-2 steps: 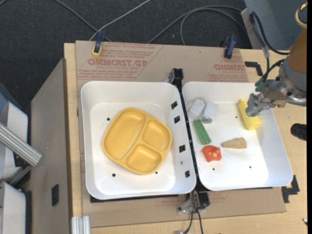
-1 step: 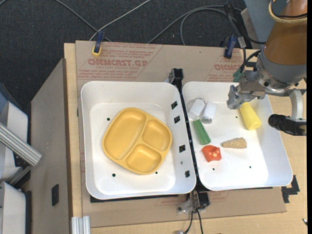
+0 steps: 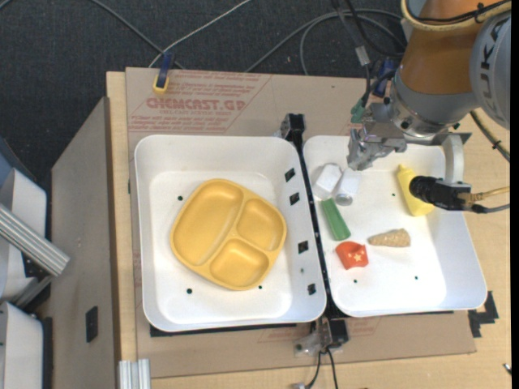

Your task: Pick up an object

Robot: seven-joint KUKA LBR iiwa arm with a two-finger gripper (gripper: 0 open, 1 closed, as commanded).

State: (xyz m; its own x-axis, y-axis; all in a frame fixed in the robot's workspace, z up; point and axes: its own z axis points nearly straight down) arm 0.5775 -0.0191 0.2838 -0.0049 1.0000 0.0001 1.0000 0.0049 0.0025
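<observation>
Objects lie scattered in the right bin (image 3: 454,290): a white piece (image 3: 328,180) and a small white cylinder (image 3: 346,189) just below-left of the pincer (image 3: 362,159), a green stick (image 3: 334,219) beyond them, a red block (image 3: 352,254) and a tan lump (image 3: 390,238) farther down. Whether the pincer is closed I cannot tell. A yellow thing (image 3: 412,191) sits partly hidden behind a black fitting (image 3: 438,191).
</observation>
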